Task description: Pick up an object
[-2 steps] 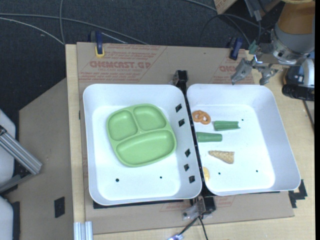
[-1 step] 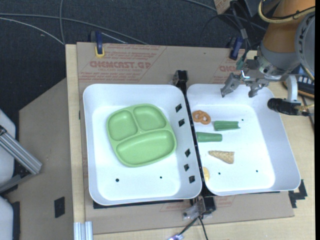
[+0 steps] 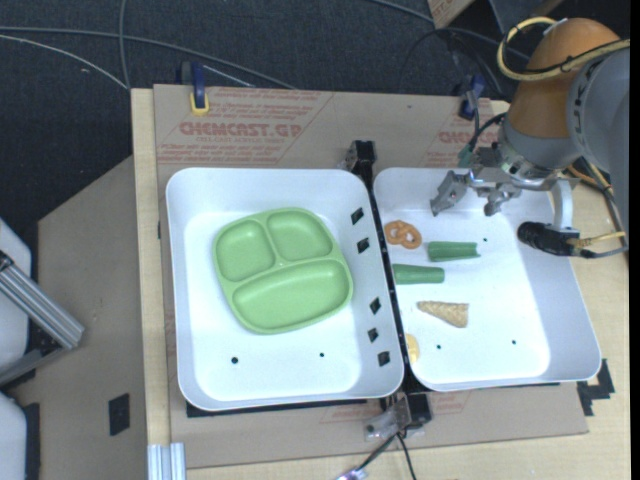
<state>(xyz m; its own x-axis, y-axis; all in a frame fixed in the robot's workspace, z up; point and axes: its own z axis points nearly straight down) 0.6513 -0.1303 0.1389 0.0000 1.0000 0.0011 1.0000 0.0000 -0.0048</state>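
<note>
My arm [image 3: 585,78] runs off the frame's right edge. A small yellowish piece [image 3: 411,347] sits half hidden at the divider between the bins; can't identify it. Printed lettering on the board [image 3: 240,128] partly covered by the left bin [image 3: 190,268].

A divided plate [image 3: 283,269] is set in the left bin [image 3: 200,358]. In the right bin [image 3: 540,348], a pretzel [image 3: 402,234], two beans [image 3: 452,252] and a wedge [image 3: 444,313] are laid near the shared edge.
</note>
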